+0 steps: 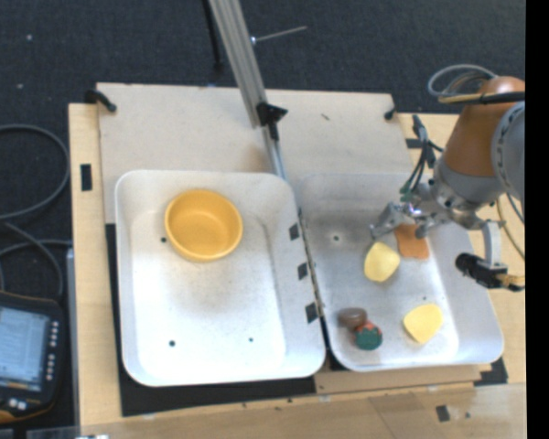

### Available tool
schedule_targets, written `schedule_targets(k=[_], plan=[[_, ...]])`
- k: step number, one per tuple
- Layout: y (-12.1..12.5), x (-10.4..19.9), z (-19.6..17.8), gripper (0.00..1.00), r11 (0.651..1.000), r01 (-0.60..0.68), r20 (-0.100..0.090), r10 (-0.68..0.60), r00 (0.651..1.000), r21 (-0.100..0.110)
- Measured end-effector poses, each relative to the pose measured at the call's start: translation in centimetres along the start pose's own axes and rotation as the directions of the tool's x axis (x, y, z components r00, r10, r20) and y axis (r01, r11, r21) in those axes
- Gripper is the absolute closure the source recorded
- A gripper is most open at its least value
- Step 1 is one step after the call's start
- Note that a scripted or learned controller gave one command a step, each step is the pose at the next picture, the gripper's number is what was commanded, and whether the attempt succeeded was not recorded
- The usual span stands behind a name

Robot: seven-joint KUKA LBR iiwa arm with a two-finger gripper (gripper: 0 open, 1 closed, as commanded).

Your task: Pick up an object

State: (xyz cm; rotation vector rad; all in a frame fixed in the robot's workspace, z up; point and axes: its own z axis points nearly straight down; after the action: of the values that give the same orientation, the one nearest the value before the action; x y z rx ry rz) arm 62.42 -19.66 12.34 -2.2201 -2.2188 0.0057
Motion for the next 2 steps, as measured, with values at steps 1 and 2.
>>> schedule_targets(k=[1, 2], plan=[[0.2, -0.1, -1.5, 1.0, 1.0, -0.001, 0.002, 0.001, 1.0, -0.009], [-0.2, -0.1, -6.1, 1.0, 1.0, -0.002, 0.001, 0.002, 1.0, -0.01]])
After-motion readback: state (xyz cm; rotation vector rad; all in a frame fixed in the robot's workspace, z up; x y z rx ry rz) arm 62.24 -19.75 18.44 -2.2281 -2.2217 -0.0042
